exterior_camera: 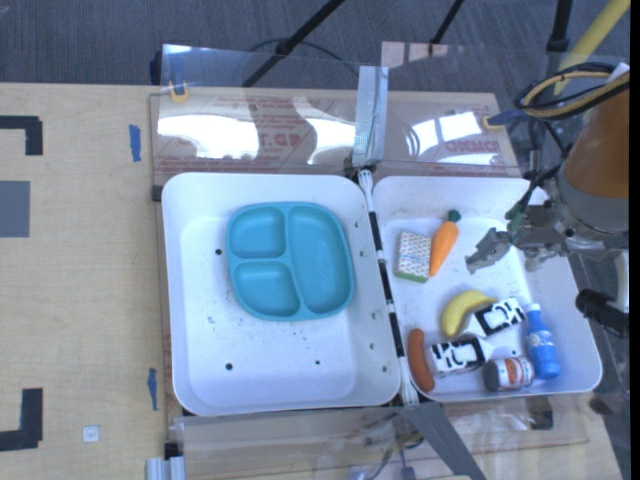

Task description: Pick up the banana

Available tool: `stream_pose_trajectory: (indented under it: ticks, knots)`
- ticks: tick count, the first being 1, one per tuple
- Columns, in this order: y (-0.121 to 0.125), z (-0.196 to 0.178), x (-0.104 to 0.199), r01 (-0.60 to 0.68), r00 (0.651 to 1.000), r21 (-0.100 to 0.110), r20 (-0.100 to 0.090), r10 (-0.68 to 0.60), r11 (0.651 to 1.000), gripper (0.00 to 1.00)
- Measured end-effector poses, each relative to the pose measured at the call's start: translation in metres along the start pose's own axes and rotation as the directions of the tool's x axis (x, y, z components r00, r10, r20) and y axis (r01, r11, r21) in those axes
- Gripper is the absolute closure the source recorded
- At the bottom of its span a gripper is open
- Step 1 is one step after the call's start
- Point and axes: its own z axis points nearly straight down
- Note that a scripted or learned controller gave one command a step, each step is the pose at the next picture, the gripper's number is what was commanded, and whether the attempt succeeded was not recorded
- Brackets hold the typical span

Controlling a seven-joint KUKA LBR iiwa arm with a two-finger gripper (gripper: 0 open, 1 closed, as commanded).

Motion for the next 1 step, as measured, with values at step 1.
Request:
stream_pose_trajectory:
  ticks: [1]
  knots:
    - [-0.0249, 0.0984, -0.0063, 0.009, 1.0, -0.02, 0.005, -0.009, 1.0, 0.0]
